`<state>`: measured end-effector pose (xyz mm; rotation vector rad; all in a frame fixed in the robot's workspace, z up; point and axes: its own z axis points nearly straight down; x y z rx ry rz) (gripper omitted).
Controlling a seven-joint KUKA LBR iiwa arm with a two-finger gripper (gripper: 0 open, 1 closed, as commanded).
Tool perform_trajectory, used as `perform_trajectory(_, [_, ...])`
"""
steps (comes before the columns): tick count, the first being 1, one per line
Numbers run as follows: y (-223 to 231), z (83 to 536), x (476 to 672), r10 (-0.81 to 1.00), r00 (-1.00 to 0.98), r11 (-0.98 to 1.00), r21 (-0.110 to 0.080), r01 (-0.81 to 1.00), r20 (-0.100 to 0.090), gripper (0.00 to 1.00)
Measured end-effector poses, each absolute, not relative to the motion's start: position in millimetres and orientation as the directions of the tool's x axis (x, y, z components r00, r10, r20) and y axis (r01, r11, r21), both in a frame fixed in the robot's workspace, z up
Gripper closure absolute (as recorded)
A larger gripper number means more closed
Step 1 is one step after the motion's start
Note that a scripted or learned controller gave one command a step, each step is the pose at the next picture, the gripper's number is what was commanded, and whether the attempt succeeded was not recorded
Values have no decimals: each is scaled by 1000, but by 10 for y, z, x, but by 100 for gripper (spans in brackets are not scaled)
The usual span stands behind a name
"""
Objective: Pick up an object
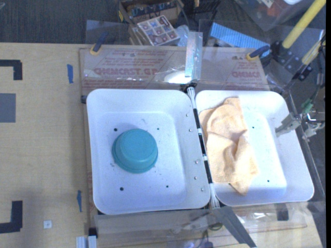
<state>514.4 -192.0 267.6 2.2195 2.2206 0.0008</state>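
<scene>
Light wood-grain tabletop (pixel 41 138) seen from above at a slant. Two shallow white bins rest on it side by side, their inner rims touching along a central seam: the left bin (pixel 98 190) and the right bin (pixel 295 185). Black rectangular markings (pixel 14 68) sit on the tabletop near its left edge, with a grey square patch (pixel 7 108) between them. Short strips of blue tape (pixel 70 73) lie on the wood just left of the bins, one near the far corner and one near the front corner. A clear plastic sheet (pixel 129 66) bearing red lettering lies flat along the far side of the bins.
</scene>
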Motion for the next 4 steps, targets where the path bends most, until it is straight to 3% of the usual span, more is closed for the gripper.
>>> perform_trajectory(1, [-1872, 3205, 5630, 996, 92, -92, 3, 996, -2, 0])
perform_trajectory(2, [-1737, 1715, 5437, 1000, 9, -9, 1, 1000, 0, 0])
perform_trajectory(3, [-1030, 897, 5494, 965, -262, 262, 9, 965, -3, 0])
perform_trajectory(4, [-1047, 1005, 5502, 966, -257, 257, 14, 966, -3, 100])
